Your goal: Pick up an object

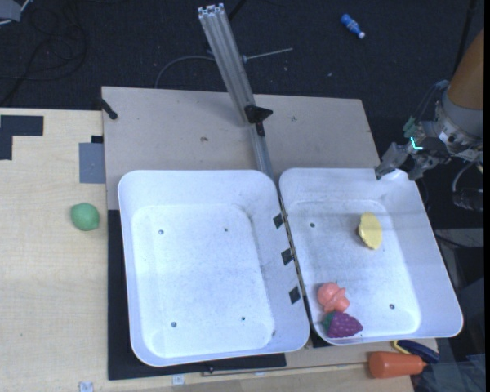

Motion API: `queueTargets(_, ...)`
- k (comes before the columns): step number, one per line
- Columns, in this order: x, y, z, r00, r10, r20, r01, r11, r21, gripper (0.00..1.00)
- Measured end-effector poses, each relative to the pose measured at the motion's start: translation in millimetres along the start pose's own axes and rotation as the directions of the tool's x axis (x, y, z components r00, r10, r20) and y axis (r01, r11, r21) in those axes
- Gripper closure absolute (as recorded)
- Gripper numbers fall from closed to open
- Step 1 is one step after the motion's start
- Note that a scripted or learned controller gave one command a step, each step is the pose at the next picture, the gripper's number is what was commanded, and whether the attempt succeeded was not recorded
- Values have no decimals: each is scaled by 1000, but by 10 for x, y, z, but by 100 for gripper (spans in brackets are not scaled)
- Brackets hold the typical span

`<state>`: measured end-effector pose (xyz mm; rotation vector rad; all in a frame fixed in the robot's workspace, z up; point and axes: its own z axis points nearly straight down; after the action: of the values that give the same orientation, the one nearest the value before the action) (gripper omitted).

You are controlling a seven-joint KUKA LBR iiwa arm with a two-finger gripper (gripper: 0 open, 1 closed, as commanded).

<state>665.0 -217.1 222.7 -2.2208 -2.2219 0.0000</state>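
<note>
- Purple grapes (342,325) and a pink toy (333,296) lie in the right bin (429,243), well below the gripper (402,163).
- A yellow lemon (370,231) is nearer the gripper, below-left.
- Gripper at the bin's top-right corner; grip state cannot be told.

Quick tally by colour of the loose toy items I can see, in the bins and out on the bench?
Yellow: 1, the yellow piece in the right bin
Pink-orange: 1, the pink item in the right bin
Purple: 1, the grape bunch in the right bin
Green: 1, the green ball on the bench left of the bins
Orange: 1, the orange item on the bench in front of the right bin
Total: 5
</note>
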Motion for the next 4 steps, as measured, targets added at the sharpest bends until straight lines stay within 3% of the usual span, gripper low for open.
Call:
queueTargets(1, 0, 0, 1, 1000, 0, 0, 0, 1000, 0, 0)
queueTargets(3, 4, -5, 1270, 1000, -1, -1, 1, 1000, 5, 0)
queueTargets(4, 16, -2, 1314, 1000, -2, 0, 2, 1000, 0, 0)
